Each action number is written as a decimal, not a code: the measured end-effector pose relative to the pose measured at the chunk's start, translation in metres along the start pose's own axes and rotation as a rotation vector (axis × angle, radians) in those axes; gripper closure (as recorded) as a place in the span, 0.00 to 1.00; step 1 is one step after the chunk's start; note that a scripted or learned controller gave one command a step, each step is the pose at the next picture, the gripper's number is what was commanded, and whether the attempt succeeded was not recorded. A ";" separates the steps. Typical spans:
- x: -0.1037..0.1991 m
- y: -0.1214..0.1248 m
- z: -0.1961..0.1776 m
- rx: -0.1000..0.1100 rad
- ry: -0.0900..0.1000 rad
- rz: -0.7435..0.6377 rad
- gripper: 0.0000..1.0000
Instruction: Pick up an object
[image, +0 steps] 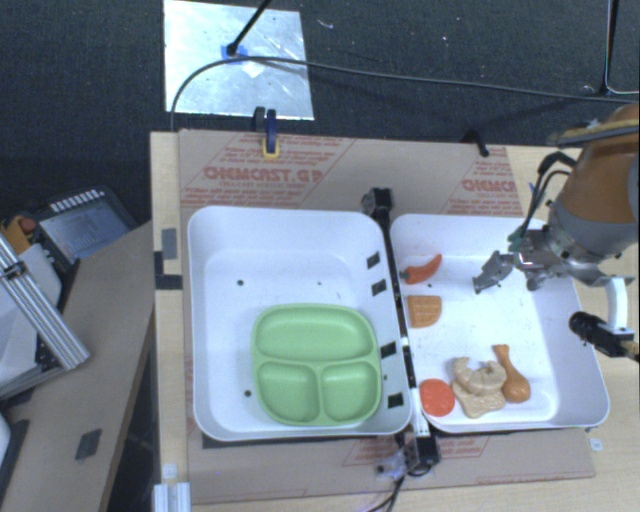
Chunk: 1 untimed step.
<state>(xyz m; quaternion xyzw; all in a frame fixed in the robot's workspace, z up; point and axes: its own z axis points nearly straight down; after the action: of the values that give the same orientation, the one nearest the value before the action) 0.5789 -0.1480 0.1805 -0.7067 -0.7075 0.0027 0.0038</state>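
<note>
Nearest to me, at the front of the right bin (585, 400), lies a small heap of toy food: a flat red-orange disc (436, 397) like a tomato slice, a pale beige lumpy piece (478, 385) touching it, and a brown drumstick (511, 376) leaning against the beige one. They look like hollow moulded plastic, so I judge them light, stiff and rather slippery; because they are touching, taking one alone would be difficult. In the left bin (215, 300) a green divided plate (315, 362) sits, smooth and shallow, with three compartments; it seems too wide and flat for a small claw. A little farther back in the right bin, just beside the middle wall, an orange wedge (424, 310) lies by itself, with a dull, slightly ribbed face. Behind it is a red chili pepper (424, 268), thin, curved and glossy, well apart from the heap. I think the pepper or the wedge is the easiest object to pick; the pepper should be taken across its thick middle, since the pointed end may slide out. The claw (492, 274) hangs over the back part of the right bin, to the right of the pepper, its fingers spread apart and holding nothing. Both bins are of smooth white plastic, standing on brown printed cardboard (300, 170) that covers the counter (165, 180).
</note>
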 end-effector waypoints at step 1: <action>0.000 0.003 -0.005 -0.010 -0.002 -0.002 0.00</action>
<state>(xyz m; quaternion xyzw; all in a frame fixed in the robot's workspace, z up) 0.5816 -0.1480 0.1858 -0.7060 -0.7082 -0.0003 -0.0005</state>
